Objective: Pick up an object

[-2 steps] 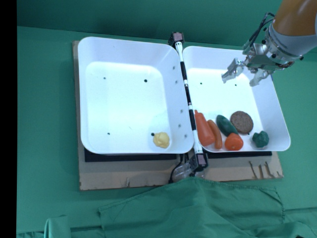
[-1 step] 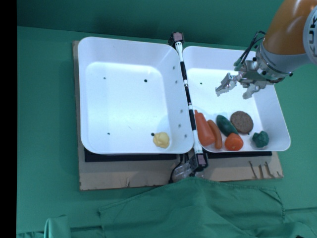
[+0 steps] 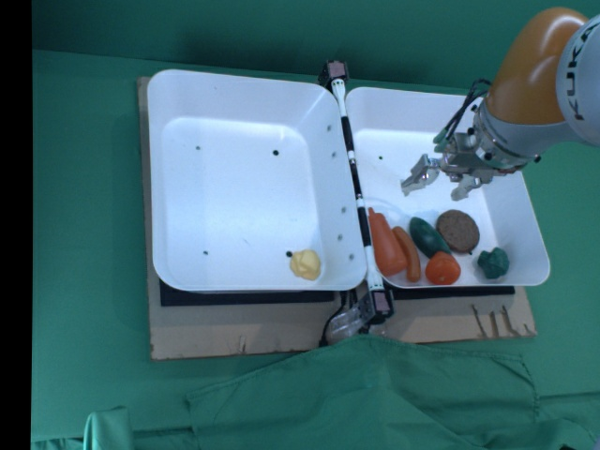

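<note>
My gripper [image 3: 441, 182] hangs over the right bin [image 3: 394, 125], open, with nothing between its fingers. Below it, along that bin's front, lie several toy foods: a large orange carrot [image 3: 385, 244], a thinner orange piece [image 3: 408, 253], a dark green vegetable [image 3: 428, 236], a brown round patty [image 3: 457, 230], a red tomato [image 3: 442, 268] and a small green piece [image 3: 493, 262]. The patty sits just below the fingertips. A yellow item [image 3: 305, 264] rests alone at the left bin's [image 3: 187, 101] front right corner.
A black-and-white divider bar [image 3: 349, 153] runs between the two bins. Both bins stand on a cardboard sheet [image 3: 187, 331] over green cloth. A fold of green fabric [image 3: 375, 397] lies at the front.
</note>
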